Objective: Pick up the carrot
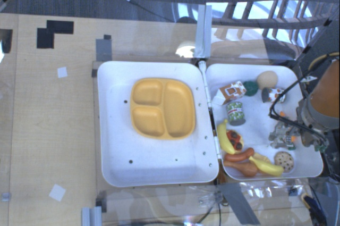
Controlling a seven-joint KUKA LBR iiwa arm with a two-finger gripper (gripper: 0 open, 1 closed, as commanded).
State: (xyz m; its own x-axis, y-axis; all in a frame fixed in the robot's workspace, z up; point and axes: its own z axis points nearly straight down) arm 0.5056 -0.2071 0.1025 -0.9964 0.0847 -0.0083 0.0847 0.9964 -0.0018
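In the right bin [313, 169], the gripper [282, 138] hangs low near the right wall, beneath the grey arm with its orange band [325, 96]. A small orange fleck [291, 139] shows beside the gripper; I cannot tell what it belongs to. An orange-brown elongated piece [243, 169], possibly the carrot, lies at the bin's front edge, left of the gripper and apart from it. It rests beside a reddish sausage [240, 156] and a yellow banana [268, 167].
Also in the right bin are a cookie [284, 161], a second banana [227, 137], a can [235, 112], a brown carton [232, 91], a green item [251, 88] and a beige ball [267, 79]. The left bin [117, 166] holds a yellow divided plate [162, 108].
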